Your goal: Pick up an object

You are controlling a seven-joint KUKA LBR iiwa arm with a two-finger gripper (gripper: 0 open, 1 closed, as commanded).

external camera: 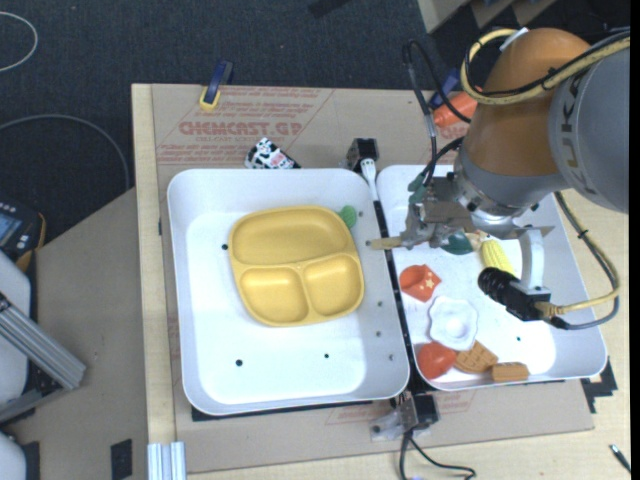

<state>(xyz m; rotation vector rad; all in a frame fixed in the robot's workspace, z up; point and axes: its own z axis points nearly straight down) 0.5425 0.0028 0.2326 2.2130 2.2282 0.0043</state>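
The gripper (pixel 436 230) hangs low over the upper left part of the right bin (pixel 578 268), under the arm's orange band. Just to its right lies a small teal piece (pixel 459 244), partly hidden by the gripper. Below it sit a red toy food piece (pixel 419 281), a white fried egg (pixel 452 320), a second red piece (pixel 434 360), a tan cracker (pixel 478 356) and a brown piece (pixel 509 372). A yellow corn cob (pixel 496 256) lies to the right of the gripper. Nothing is visibly held.
The left bin (pixel 195 298) holds a yellow divided plate (pixel 296 264) with a small green piece (pixel 348 215) at its upper right corner. Behind the bins lie a black-and-white toy (pixel 268 155) and a yellow-blue clip (pixel 213 89). The wall between the bins runs just left of the gripper.
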